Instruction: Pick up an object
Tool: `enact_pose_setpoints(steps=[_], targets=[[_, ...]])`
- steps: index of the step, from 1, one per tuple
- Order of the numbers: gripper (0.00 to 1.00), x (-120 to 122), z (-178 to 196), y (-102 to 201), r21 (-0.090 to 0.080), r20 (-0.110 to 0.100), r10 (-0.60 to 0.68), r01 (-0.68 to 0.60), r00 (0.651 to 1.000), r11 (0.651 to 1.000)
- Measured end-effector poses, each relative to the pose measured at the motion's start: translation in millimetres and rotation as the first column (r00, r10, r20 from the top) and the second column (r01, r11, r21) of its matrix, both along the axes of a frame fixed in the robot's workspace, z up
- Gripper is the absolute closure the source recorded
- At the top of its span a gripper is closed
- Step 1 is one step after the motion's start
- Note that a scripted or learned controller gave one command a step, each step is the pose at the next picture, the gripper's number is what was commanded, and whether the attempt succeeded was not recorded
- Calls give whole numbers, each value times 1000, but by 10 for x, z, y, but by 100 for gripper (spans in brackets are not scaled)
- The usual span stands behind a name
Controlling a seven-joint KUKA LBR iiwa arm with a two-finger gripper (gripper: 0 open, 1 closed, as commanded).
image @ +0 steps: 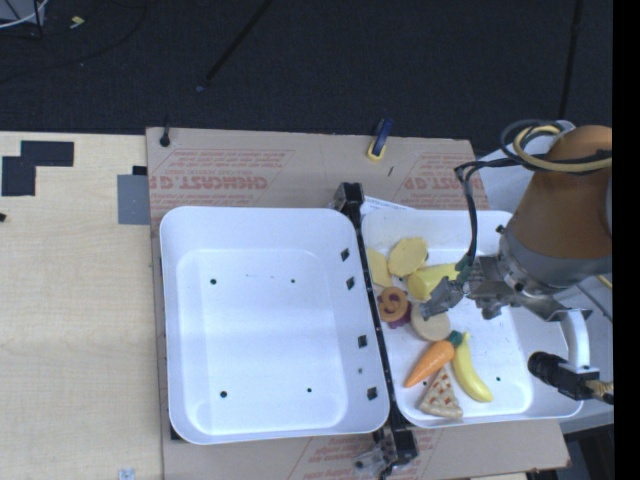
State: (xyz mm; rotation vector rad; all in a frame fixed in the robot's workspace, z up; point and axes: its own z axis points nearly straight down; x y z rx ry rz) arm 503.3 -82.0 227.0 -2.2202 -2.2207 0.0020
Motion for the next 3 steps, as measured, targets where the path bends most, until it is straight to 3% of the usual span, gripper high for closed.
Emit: enact_pose_setpoints(steps=[1,2,3], targets=[[0,320,-920,-81,1,-8,1,-1,1000,1000],[0,804,-1397,-89,3,1,1,-1,1000,1000],[0,1224,-1368,-41,-3,-5,-2,2,1000,1000]])
